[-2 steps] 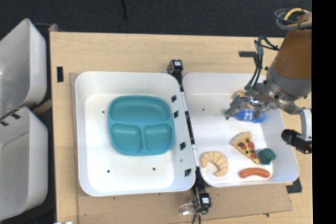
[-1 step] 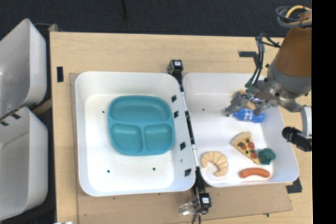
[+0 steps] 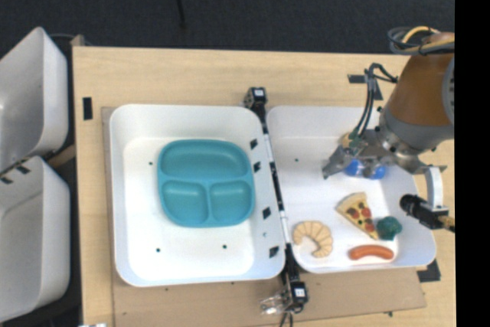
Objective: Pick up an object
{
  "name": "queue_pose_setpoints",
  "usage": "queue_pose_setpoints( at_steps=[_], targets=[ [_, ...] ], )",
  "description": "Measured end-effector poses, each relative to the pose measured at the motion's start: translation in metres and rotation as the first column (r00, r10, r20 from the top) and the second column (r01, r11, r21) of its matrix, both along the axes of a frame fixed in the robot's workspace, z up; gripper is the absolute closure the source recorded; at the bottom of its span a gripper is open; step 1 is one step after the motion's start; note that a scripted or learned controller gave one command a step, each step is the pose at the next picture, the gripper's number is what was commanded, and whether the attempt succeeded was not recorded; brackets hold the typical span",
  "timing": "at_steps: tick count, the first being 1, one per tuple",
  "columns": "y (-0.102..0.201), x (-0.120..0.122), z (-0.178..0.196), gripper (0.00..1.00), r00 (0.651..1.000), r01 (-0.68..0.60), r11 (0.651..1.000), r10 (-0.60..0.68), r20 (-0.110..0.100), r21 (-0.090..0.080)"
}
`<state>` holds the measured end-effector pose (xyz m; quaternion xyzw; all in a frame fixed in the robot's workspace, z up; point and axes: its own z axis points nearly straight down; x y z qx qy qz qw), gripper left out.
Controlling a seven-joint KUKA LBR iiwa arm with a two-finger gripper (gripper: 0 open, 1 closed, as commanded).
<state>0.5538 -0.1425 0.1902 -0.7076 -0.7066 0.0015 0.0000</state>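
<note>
In the right bin (image 3: 306, 134) lie a croissant (image 3: 314, 238), a pizza slice (image 3: 357, 210), a red sausage (image 3: 372, 252) and a small green broccoli piece (image 3: 389, 227). My gripper (image 3: 354, 165) hangs over the bin's middle right, above and just behind the pizza slice. A blue part shows at its lower end. Nothing is seen between the fingers, and the wrist hides how they stand.
The left bin (image 3: 138, 256) holds a teal divided plate (image 3: 205, 181). A divider with black clips (image 3: 269, 188) runs between the two bins. The arm's orange band (image 3: 421, 84) enters from the right. A black-and-white fitting (image 3: 425, 207) sits at the right bin's edge.
</note>
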Motion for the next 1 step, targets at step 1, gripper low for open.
queue_pose_setpoints(
  at_steps=[1],
  targets=[
    [-0.0026, 0.0064, -0.06, 0.0, 1.0, 0.001, 1.0, -0.001, 0.001, 0.0]
  ],
)
